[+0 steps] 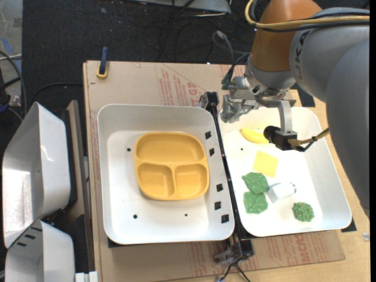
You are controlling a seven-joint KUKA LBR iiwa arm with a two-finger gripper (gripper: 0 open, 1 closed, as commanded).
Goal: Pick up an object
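Note:
My gripper (pixel 231 110) hangs over the far left corner of the right bin (pixel 329 175), by the divider between the two bins. Nothing shows in its grasp. Just to its right and nearer the camera, a small yellow banana (pixel 252 136) lies on the bin floor. A flat yellow square (pixel 265 163) sits below the banana. Further forward are two green leafy pieces (pixel 255 183) (pixel 255 202), a small white-grey object (pixel 281 190) and a green broccoli-like piece (pixel 303 211).
The left bin (pixel 111 157) holds a yellow divided plate (pixel 172 165). A black part on a cable (pixel 282 138) hangs from the wrist beside the banana. The bulky grey arm (pixel 335 46) covers the right bin's far right corner. Black clips (pixel 218 187) line the divider.

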